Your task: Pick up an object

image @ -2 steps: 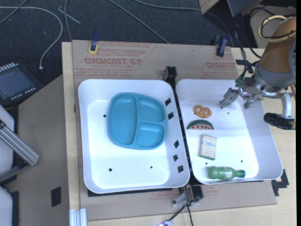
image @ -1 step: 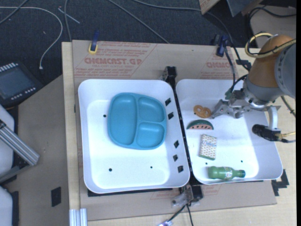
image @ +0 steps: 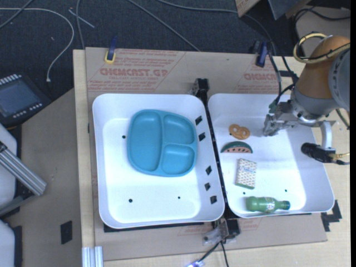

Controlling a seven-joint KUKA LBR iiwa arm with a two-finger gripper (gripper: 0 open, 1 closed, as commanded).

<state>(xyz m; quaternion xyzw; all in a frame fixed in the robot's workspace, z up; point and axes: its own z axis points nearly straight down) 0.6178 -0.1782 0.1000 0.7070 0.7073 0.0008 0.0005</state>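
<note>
A grey KUKA arm with an orange band reaches in from the right of the frame, its hand (image: 271, 127) lowered into the upper part of the right bin (image: 314, 191); whether that hand is apart or together cannot be told from this angle, and nothing shows between its tips.

Just to the hand's left lies a small brown pretzel (image: 240, 130), the nearest candidate for the pick. It looks light and rigid but thin and full of holes, so a pinch across its outer loops would seem the surest hold.

Below it, toward the middle of the same bin, sits a watermelon slice (image: 237, 147), likely a hard plastic toy with a curved back that could slip. Lower still is a small patterned packet (image: 246, 173), flat and probably soft, best taken by its edges. At the bin's bottom wall a green bottle (image: 267, 204) lies on its side; round and smooth, it may roll away from a touch.

The left bin (image: 111, 166) holds a blue divided plate (image: 162, 142), wide and shallow, awkward for two fingers. Both bins rest on a cardboard-covered surface (image: 167, 65).
</note>
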